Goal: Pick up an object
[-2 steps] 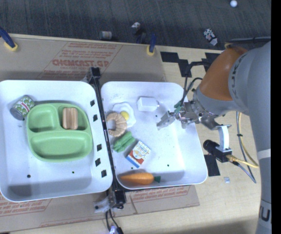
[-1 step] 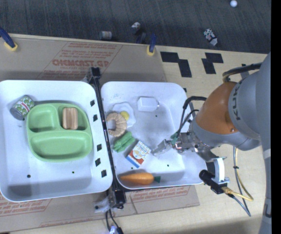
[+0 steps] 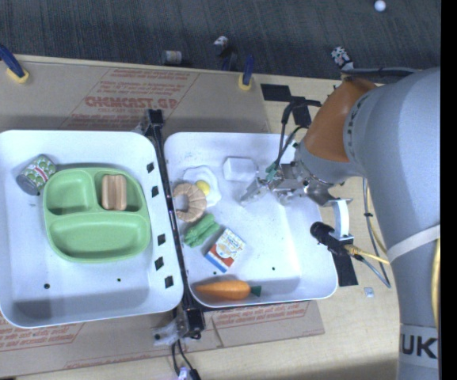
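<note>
Gripper [image 3: 253, 190] fingers are being held slightly spread over the right bin [image 3: 311, 287], pinching nothing, with a pale block [image 3: 239, 168] lying just beside the tips on their far-left side and judged the likeliest pick: probably light and stiff with slick faces, best squeezed across its short width. Farther left of the tips a ring [image 3: 188, 199], an egg [image 3: 200, 187], green beans [image 3: 199, 230] and a small carton [image 3: 226, 248] are lying, a carrot [image 3: 223, 290] is resting against the near wall, and all are judged light. Red print reading roughly "CHEMCAST GP" is showing on the cardboard [image 3: 133, 93] beyond the bins, and the carton's label is being left unread, too small to tell.
</note>
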Controlling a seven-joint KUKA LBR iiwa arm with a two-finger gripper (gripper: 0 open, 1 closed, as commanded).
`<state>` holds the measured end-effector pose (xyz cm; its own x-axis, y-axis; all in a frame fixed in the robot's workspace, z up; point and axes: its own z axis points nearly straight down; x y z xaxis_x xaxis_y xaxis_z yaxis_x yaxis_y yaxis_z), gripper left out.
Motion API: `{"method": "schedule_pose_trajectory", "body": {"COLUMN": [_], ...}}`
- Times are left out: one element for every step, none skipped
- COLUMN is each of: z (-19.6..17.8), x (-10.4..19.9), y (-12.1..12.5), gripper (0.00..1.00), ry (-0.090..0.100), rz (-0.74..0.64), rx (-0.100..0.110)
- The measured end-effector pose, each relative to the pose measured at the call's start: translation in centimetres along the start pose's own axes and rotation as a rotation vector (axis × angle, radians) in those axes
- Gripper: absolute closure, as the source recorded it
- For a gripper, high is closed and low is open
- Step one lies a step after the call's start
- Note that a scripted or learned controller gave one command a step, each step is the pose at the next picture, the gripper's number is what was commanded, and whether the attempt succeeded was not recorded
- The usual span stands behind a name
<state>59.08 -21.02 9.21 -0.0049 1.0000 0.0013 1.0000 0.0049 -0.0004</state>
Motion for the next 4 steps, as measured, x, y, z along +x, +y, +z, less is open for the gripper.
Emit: {"method": "schedule_pose_trajectory", "body": {"z": [-1.0,-12.6,-12.5,-2.0], "x": [0.0,-0.1,-0.1,0.0], "y": [0.0,-4.5,-4.5,-8.0], "gripper": [1.00,1.00,0.00,0.00], "ry": [0.000,-0.002,-0.001,0.000], "rz": [-0.006,0.001,0.001,-0.001], "rx": [0.001,-0.002,0.000,0.004]}}
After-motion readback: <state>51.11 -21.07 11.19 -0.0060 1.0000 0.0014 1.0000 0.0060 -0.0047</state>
